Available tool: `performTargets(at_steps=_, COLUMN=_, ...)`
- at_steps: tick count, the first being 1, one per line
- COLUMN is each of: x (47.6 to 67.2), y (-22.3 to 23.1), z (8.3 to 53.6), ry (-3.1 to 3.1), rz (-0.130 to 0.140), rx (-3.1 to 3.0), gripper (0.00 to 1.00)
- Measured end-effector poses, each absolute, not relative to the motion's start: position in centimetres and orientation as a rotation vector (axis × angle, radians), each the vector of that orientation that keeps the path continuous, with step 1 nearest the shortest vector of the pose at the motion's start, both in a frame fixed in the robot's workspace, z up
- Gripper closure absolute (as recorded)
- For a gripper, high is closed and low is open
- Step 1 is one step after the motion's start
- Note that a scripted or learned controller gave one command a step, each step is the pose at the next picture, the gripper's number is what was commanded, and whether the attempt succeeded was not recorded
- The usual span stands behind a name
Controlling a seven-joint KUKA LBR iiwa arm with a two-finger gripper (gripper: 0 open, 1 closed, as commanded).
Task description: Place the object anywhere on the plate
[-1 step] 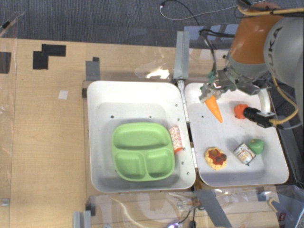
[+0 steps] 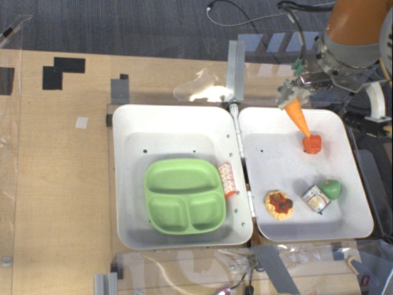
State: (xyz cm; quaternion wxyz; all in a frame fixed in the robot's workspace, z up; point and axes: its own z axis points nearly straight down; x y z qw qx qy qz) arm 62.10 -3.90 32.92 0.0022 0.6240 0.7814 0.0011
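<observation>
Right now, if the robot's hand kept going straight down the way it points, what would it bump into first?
Probably the carrot. The hand sits at the carrot's top end, over the right bin's back edge, and the carrot slants down toward an orange block. Depth is hard to judge from above.

- A small orange block (image 2: 312, 144) sat in the right bin (image 2: 270, 223).
- A pizza-like toy (image 2: 279, 204) lay near that bin's front edge.
- A can (image 2: 315, 199) touched a green fruit (image 2: 331, 188).
</observation>
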Motion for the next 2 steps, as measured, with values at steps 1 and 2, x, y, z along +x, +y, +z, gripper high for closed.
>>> performTargets(at_steps=1, x=56.43, y=3.89, z=19.94, ry=2.202, rz=-0.003, rx=2.243, gripper=1.00)
performTargets(at_steps=2, x=56.46, y=3.86, z=19.98, ry=2.201, rz=-0.001, rx=2.243, gripper=0.00)
